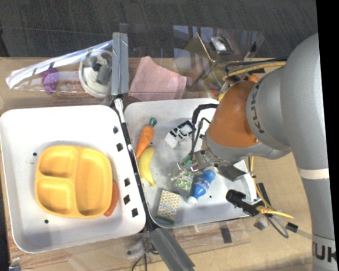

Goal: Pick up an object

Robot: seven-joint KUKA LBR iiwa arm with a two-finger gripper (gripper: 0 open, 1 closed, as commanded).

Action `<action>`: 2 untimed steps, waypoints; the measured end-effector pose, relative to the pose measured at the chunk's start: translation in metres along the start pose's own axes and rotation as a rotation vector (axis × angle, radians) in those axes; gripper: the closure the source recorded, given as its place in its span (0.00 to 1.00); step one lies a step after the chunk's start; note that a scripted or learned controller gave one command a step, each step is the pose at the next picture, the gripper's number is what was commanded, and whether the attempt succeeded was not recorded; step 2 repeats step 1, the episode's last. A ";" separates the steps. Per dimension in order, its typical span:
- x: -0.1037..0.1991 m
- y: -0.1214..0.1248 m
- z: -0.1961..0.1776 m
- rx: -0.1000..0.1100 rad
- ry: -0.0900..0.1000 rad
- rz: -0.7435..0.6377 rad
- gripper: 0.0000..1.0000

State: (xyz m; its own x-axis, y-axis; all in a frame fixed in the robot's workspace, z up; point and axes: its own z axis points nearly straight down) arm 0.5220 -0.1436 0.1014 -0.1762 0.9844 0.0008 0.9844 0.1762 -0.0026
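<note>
The right bin [156, 111] holds a carrot [144, 138] and a banana [147, 166] along its left wall. Near the back of this bin lies a small white and black object [179, 132]. At the front left lies a patterned box [168, 203]. A blue bottle [201, 185] with a white cap lies beside a green speckled packet [183, 179] in the middle. My gripper [195, 159] hangs just above the packet and the bottle, below the orange wrist band. Nothing is seen held in it.
The left bin [17, 132] carries a yellow divided plate [74, 180] with an orange thing [113, 202] poking out at its right edge. Behind the bins lie a pink cloth [156, 79], a clear plastic bag [65, 73] and a roll of white cord [97, 73]. The arm covers the right bin's right side.
</note>
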 end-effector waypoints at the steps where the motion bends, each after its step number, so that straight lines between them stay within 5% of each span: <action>1: 0.018 0.035 -0.127 -0.002 -0.001 0.027 1.00; 2: 0.018 0.035 -0.127 -0.002 -0.001 0.027 1.00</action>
